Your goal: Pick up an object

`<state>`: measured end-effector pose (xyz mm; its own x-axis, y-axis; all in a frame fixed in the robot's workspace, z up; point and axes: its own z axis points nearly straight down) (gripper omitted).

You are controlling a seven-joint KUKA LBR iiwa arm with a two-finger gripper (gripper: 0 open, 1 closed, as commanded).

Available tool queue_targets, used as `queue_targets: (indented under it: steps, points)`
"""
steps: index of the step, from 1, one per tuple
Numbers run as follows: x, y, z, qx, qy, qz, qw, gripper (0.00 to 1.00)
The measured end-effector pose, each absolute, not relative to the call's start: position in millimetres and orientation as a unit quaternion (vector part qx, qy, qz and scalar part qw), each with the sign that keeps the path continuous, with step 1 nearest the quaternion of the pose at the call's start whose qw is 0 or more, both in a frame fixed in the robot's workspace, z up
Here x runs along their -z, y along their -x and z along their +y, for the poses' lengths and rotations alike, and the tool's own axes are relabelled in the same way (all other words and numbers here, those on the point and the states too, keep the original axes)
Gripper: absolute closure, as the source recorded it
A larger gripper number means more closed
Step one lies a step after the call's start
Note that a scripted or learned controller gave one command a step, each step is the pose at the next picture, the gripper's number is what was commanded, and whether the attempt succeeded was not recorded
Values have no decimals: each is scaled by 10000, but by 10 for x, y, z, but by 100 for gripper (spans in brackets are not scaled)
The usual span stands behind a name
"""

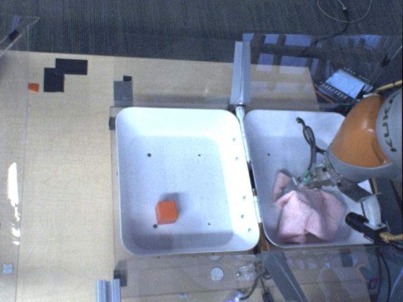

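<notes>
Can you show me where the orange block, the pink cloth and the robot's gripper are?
orange block (167, 212), camera view, its top face.
pink cloth (307, 215), camera view, middle of the heap.
gripper (310, 178), camera view, between its fingertips.

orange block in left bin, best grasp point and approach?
Probably straight down from above, closing on two opposite side faces of the orange block. It is a small cube lying flat on the floor of the left bin, away from the walls, so its sides look reachable. It sits slightly rotated, so turn the gripper to match its faces.
</notes>
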<state>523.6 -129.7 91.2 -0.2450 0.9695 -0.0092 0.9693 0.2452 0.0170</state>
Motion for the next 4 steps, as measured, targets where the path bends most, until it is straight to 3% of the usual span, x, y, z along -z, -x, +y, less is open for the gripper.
queue_targets:
  steps: [1, 2, 3, 4]
  points:
    - [-904, -5925, -964, -46, -6517, 7584, 61, 0]
    - [-913, -5497, -1396, -24, -6143, 7890, 55, 0]
    - [-909, -5812, -886, -42, -5556, 8314, 74, 0]
    - [-909, -5683, -1105, -40, -5633, 8262, 80, 0]
